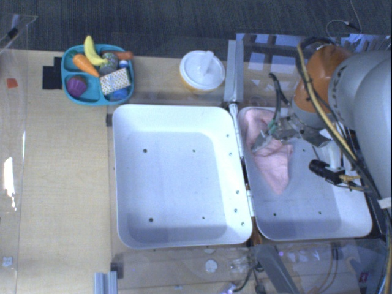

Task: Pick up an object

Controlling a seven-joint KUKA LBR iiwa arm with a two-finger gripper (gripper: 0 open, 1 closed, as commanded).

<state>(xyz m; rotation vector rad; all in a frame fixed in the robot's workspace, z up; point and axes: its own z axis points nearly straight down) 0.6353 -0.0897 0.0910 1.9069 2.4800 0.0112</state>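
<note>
A pink cloth [274, 162] lies crumpled in the far left part of the right white bin [318, 216], running from the bin's back corner toward its middle. My gripper [270, 136] reaches in from the right and sits low, right over the upper part of the cloth, against or in its folds. The grey arm with its orange band [320, 66] fills the back right of the view and hides the bin's far right side.
The left white bin [177, 176] sits beside the right one. Behind the bins stand a white lidded cup [202, 70] and a blue tray [97, 73] of toy food, with a banana and a carrot. Cables hang along the arm.
</note>
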